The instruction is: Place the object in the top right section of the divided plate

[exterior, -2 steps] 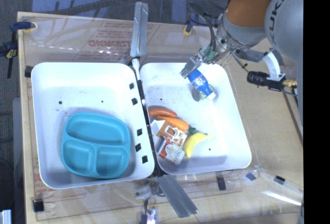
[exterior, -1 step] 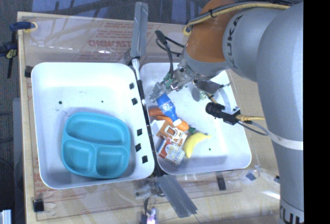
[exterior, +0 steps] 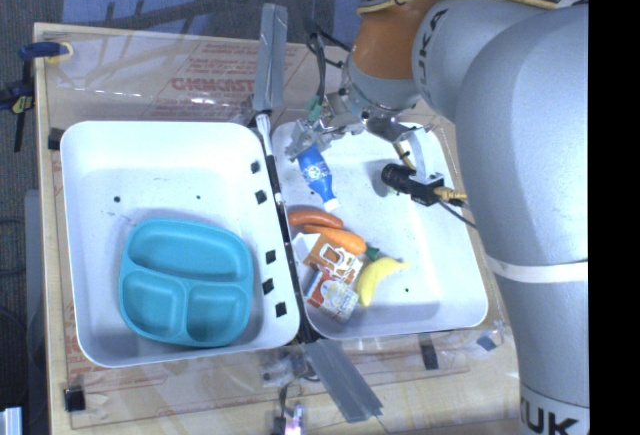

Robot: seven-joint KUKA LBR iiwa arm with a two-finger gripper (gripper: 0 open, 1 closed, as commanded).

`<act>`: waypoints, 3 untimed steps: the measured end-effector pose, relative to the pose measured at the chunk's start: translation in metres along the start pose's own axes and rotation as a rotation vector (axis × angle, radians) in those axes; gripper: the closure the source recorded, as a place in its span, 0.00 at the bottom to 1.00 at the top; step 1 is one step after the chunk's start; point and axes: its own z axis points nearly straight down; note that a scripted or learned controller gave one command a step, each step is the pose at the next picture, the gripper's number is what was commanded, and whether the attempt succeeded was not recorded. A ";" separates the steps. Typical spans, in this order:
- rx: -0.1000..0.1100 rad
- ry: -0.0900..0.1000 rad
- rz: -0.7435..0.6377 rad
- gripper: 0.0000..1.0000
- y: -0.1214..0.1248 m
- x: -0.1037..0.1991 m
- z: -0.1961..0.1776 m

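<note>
A turquoise divided plate lies in the left bin, with one large section and two smaller ones. My gripper hangs over the far left corner of the right bin. Just below it lies a small blue and white bottle, its upper end right at the gripper's tip. Whether the gripper touches the bottle is unclear. The arm's grey body and orange band cover the right bin's far right part.
Near the divider in the right bin lie two orange carrot-like pieces, a yellow banana and an orange and white snack packet. A black cable plug hangs from the wrist over that bin.
</note>
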 end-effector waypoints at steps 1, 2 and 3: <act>0.003 0.002 0.208 1.00 -0.029 0.060 0.000; 0.004 0.001 0.265 1.00 -0.035 0.126 0.001; 0.005 0.001 0.185 1.00 -0.038 0.193 -0.002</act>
